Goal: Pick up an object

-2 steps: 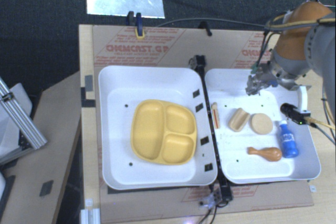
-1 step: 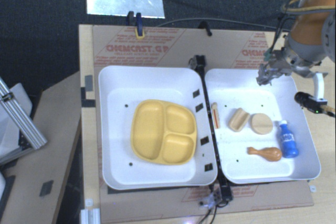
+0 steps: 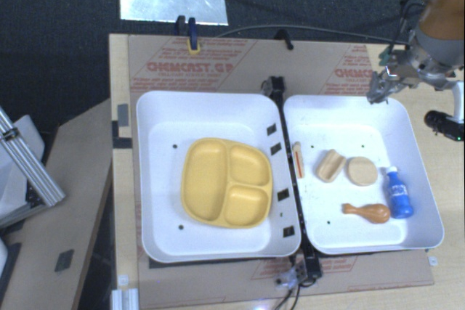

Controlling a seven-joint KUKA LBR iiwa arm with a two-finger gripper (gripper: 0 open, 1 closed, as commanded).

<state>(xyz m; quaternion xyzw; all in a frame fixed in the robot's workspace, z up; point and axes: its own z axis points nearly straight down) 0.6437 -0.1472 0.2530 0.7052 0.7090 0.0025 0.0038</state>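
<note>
— Looking at the pincer point(image 3: 378, 94) from my desk: it hangs over the far rim of the right bin point(image 3: 418, 156), near its far right corner. I can't tell how its tips stand; they are too small and dark.

— What lies nearest it?

— I judge the round wooden disc point(image 3: 361, 171), below the pincer and slightly to its left, toward the camera. Just beside the disc sits a bread-like block point(image 3: 330, 165), its long axis slanted. The blue bottle point(image 3: 397, 193) lies nearer me again, lengthwise along the bin's right wall, with the drumstick point(image 3: 367, 212) beyond it.

— Nothing held?

— Nothing I see between the tips.
</note>
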